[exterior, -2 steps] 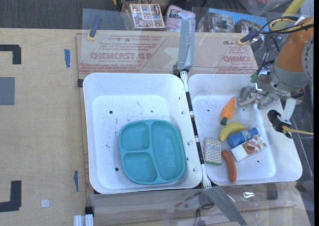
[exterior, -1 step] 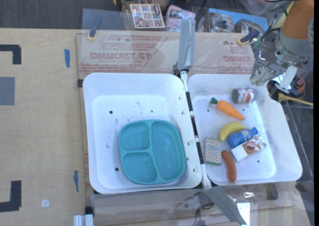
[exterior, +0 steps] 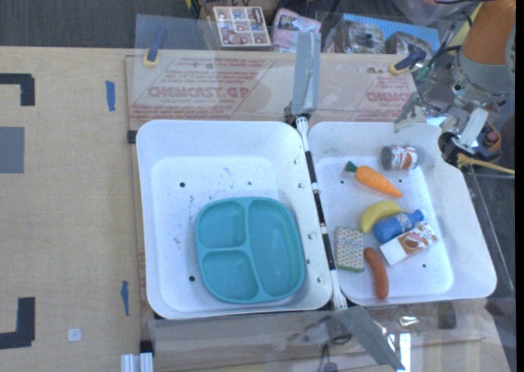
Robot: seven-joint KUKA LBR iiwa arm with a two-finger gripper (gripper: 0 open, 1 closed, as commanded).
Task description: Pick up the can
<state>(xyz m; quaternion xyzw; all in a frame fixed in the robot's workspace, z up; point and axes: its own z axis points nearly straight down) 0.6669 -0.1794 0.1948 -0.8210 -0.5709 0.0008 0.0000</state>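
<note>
The can (exterior: 399, 157) is small and silver with a red label. It lies on its side near the far wall of the right bin (exterior: 471, 280). My gripper (exterior: 440, 126) hangs over that bin's far right rim, up and to the right of the can and clear of it. Its two fingers (exterior: 408, 118) stand spread apart and open, with nothing between them. The grey arm with its orange band (exterior: 491, 26) comes in from the upper right.
In the right bin, a carrot (exterior: 377, 180) lies just in front of the can, then a banana (exterior: 379, 215), a blue bottle (exterior: 399, 224), a white and red carton (exterior: 411, 242), a sausage (exterior: 377, 272) and a patterned sponge (exterior: 350, 249). The left bin (exterior: 164, 157) holds a teal divided plate (exterior: 248, 249).
</note>
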